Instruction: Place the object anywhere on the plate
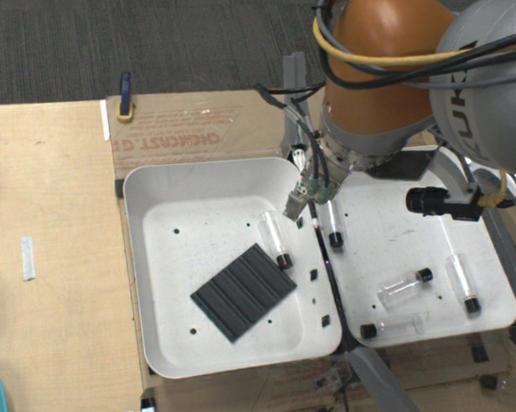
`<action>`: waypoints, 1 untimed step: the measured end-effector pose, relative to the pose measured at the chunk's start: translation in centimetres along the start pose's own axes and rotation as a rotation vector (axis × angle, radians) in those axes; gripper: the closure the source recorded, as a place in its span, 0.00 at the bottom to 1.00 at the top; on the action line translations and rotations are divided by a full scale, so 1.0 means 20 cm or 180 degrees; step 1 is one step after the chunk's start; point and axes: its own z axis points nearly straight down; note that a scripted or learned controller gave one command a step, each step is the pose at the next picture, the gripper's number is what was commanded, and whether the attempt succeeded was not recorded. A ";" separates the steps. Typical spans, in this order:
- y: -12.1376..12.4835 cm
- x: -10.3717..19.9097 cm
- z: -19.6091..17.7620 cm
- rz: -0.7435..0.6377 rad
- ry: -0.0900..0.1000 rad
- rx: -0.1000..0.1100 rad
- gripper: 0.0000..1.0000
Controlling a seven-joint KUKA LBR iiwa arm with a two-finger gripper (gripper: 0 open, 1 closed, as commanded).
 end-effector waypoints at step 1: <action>-0.13 -0.01 0.42 0.0334 0.0011 0.0004 1.00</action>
